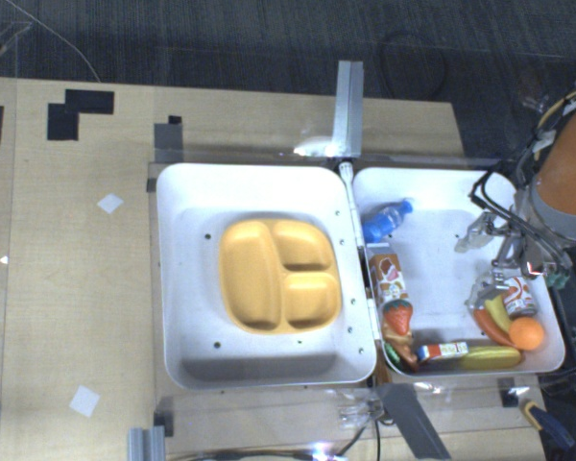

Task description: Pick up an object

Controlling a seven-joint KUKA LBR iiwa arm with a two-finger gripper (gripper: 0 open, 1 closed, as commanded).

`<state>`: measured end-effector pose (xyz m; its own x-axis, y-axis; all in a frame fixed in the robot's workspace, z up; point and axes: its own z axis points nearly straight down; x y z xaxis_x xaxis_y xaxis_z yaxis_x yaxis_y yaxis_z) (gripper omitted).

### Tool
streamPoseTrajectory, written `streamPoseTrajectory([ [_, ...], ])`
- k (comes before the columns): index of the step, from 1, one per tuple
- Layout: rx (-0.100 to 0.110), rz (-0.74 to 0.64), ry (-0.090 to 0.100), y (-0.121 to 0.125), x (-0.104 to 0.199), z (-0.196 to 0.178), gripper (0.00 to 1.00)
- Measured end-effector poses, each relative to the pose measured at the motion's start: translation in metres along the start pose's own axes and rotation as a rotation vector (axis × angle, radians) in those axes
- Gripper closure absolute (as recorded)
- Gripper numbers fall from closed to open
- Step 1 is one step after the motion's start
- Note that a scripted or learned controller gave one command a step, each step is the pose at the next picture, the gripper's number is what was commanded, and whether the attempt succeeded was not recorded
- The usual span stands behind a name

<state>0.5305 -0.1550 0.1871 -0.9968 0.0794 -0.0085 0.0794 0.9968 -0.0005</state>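
**Toy food heaped in right bin's corner as robot hand comes in low**

Toy food (504, 323) — an orange, a carrot, a banana-like yellow piece and a small can — lies bunched in the near right corner of the right bin (432, 185), with the hand (497, 279) just above and touching distance from the heap. Whether the hand is open, closed or gripping anything cannot be told from this angle; nothing is plainly seen in it. A blue bottle (384, 221) lies toward the bin's far left, a printed packet (388, 279) and a strawberry-like toy (396, 320) along its left wall, and a long yellow tube (468, 354) against its near wall. Left of that bin, a second bin (187, 200) holds a yellow divided tray (278, 275). The risk, on this showing, is crowding: pieces pressed together against the bin's wall could be nudged aside, or two caught at once and slip, and round ones like the orange may roll off.
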Motion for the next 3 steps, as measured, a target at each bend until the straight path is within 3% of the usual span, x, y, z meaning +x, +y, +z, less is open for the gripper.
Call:
streamPoseTrajectory([
  [1,0.001,-0.078,-0.005,-0.011,0.035,0.089,0.00],
  [2,0.002,0.217,-0.007,0.001,0.040,0.096,0.00],
  [3,0.001,0.345,-0.009,-0.054,0.035,0.097,0.00],
])
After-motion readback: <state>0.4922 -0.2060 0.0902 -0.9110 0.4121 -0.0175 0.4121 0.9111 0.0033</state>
